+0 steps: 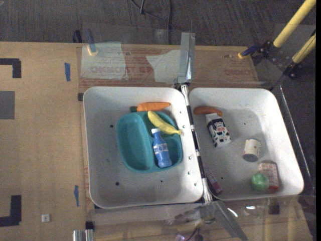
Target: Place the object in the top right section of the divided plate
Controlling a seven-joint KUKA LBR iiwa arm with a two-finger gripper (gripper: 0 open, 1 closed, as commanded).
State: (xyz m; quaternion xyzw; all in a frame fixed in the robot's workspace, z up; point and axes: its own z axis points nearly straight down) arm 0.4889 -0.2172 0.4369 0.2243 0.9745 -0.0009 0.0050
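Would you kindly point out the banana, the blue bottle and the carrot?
banana [163,123], camera view, middle of its yellow body.
blue bottle [162,151], camera view, middle of its body.
carrot [154,106], camera view, middle of its orange length.

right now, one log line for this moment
teal divided plate: left bin | yellow banana: top right section | blue bottle: on plate | orange carrot: beside plate
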